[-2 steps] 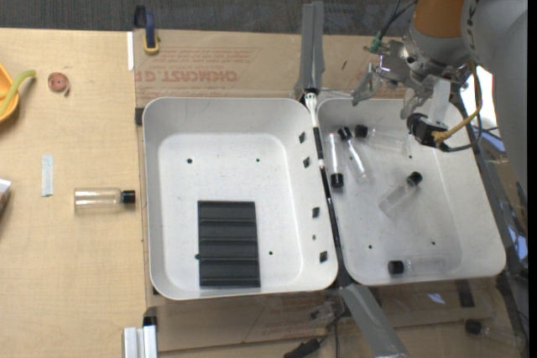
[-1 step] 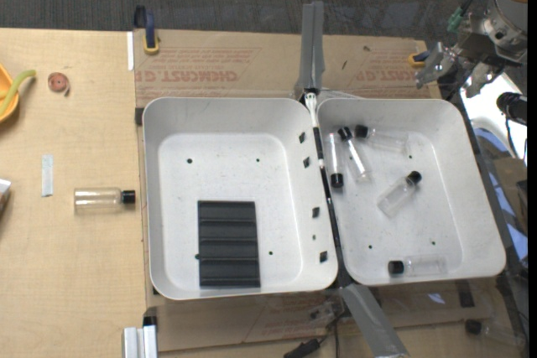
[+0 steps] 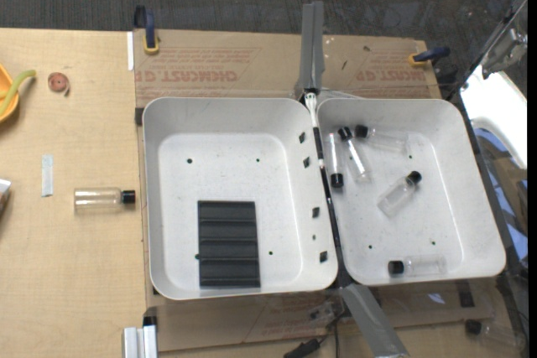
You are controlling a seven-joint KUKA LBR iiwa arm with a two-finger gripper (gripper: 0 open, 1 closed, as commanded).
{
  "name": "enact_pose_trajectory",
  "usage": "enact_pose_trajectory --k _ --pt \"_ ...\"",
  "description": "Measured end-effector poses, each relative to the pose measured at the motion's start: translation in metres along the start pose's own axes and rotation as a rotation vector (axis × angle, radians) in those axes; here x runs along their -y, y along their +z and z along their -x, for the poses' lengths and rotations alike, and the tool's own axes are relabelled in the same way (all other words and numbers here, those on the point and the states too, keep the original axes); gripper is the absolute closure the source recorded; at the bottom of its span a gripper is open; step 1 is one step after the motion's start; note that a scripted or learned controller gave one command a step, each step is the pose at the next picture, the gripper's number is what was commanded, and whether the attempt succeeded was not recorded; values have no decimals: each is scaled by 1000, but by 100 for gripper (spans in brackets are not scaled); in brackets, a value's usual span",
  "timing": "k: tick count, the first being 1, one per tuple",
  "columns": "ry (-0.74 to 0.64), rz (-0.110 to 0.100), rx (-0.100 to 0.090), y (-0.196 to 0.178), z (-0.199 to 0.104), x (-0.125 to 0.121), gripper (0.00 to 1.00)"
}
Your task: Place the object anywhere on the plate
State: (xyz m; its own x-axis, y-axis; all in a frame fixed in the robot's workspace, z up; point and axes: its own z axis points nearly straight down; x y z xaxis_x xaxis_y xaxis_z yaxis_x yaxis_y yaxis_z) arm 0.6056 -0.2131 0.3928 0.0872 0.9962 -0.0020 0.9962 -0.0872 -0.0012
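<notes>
Two white bins sit side by side: the left bin (image 3: 168, 138) holds the black ribbed plate (image 3: 227, 244) at its near side, and the right bin (image 3: 470, 180) holds scattered clear vials (image 3: 397, 195), the likely objects, well apart from the plate. I cannot tell whether the claw is released or clenched. The vials are round and slick, so one could roll from a grasp or slide along the plate's ribs.
</notes>
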Motion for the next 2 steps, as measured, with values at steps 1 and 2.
enact_pose_trajectory --k 1,2 --pt "552 -5 1 63 -32 -12 0" --pt "420 -2 1 -48 -153 23 0"
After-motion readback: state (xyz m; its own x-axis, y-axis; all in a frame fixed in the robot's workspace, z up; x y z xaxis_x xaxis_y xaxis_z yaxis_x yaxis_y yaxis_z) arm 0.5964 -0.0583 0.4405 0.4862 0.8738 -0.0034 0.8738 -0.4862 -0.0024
